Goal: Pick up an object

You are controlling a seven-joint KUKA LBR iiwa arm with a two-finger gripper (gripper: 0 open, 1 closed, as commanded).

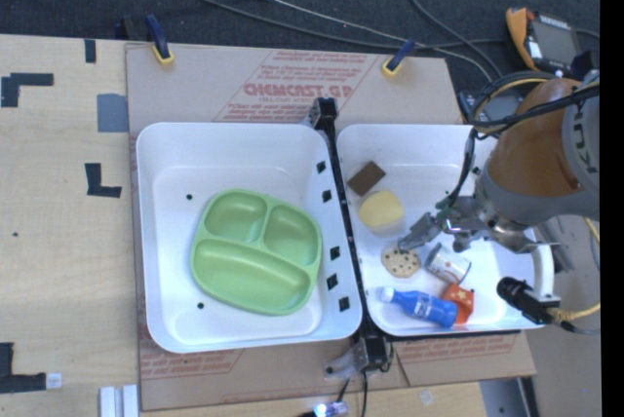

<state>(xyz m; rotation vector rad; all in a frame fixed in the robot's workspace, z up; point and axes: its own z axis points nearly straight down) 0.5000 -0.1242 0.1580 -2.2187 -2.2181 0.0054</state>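
White bins side by side on cardboard-covered bench. Left bin (156,210): green divided plate (257,249), lying flat, nr centre. Right bin (409,137): brown square piece (367,177) nr divider, pale yellow round item (381,209) just below it, speckled cookie (400,261) lower still, blue bottle w/ white cap (419,305) along front wall, orange packet (460,301) touching bottle's right end, small white/grey item (447,262) betw cookie and packet. Gripper (429,232) low over right bin, reaching in from right, fingers spread apart w/ nothing betw them. Cookie just below-left of fingertips; yellow round item just left, apart; white/grey item directly beside claw, below-right. Contact w/ any item: can't tell.
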